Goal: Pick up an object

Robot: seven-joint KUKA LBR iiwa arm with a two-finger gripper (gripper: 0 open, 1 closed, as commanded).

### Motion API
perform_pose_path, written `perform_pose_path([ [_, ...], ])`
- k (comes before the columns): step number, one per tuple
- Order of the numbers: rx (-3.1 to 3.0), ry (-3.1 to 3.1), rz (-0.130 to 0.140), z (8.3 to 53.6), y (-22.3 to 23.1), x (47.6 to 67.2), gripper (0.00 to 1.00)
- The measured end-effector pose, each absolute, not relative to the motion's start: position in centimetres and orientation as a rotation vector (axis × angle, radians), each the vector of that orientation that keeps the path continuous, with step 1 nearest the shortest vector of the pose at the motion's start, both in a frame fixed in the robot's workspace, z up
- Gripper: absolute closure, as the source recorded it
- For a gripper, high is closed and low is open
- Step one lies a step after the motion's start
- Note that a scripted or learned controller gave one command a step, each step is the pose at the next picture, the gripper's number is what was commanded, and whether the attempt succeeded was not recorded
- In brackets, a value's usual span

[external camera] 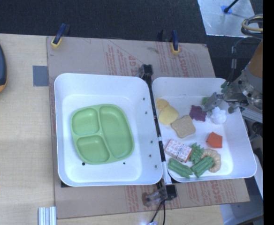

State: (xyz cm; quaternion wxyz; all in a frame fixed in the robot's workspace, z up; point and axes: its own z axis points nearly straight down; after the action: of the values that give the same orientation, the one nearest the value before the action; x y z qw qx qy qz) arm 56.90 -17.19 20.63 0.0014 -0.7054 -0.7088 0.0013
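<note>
Taking the right bin point(240, 170) as my landmark: along its near edge lie green bean pods point(191, 163), with a shrimp point(214, 159) just to their right and a small red-and-white box point(178, 150) touching them on the left. A little farther in, an orange-red block point(214, 139) sits toward the bin's right side, and a slice of bread point(183, 126) lies left of centre. Beyond the bread, against the bin's left wall, are two yellow pieces point(166, 112), touching each other. A purple piece point(197, 112) rests near the bin's middle, and a white lump point(218, 116) lies to its right.

My gripper point(221, 100) hangs over the bin's far right corner, just above the white lump and a green leafy piece point(206, 100). I cannot tell how wide my fingers stand, and I see nothing between them.

Left of the right bin, touching it, is the left bin point(62, 125), holding a green divided plate point(102, 133). Both stand on the bench point(19, 139).
</note>
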Motion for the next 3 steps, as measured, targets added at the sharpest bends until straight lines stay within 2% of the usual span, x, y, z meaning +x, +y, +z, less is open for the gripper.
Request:
perform_pose_path([
  [1,-2.205,-2.224,0.009,8.7,-11.9,53.0,0.0],
  [2,-2.212,-2.232,0.0,9.2,-10.3,57.9,0.0],
  [3,-2.214,-2.229,-0.001,9.2,-9.4,61.1,0.0],
])
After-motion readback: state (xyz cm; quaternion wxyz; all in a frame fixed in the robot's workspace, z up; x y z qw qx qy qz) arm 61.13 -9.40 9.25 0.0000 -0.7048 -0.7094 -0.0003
